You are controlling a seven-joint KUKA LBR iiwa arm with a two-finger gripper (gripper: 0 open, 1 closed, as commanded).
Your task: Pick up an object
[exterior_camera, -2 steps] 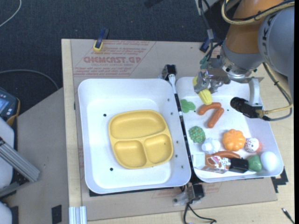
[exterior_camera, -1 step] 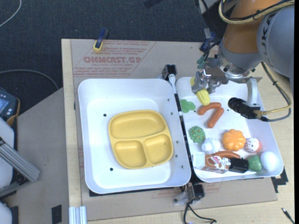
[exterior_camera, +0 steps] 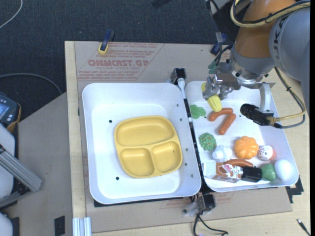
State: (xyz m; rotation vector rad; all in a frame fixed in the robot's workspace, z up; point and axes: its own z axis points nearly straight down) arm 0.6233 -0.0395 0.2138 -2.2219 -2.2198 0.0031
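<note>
My gripper (exterior_camera: 215,93) hangs over the far left part of the right bin (exterior_camera: 291,157). A small yellow corn cob (exterior_camera: 215,103) sticks out from between its fingertips, and the fingers are closed on its top end. The cob sits just above the bin floor, beside a green leafy piece (exterior_camera: 198,111) and two orange sausages (exterior_camera: 221,115). Further toward the front lie a broccoli floret (exterior_camera: 207,141), an orange pumpkin (exterior_camera: 246,147), a white ball (exterior_camera: 284,169) and several other small toys.
The left bin (exterior_camera: 98,107) holds a yellow three-compartment plate (exterior_camera: 147,146). A black cable plug (exterior_camera: 253,113) hangs off the arm over the right bin. The ridge between the bins (exterior_camera: 189,127) runs just left of the gripper.
</note>
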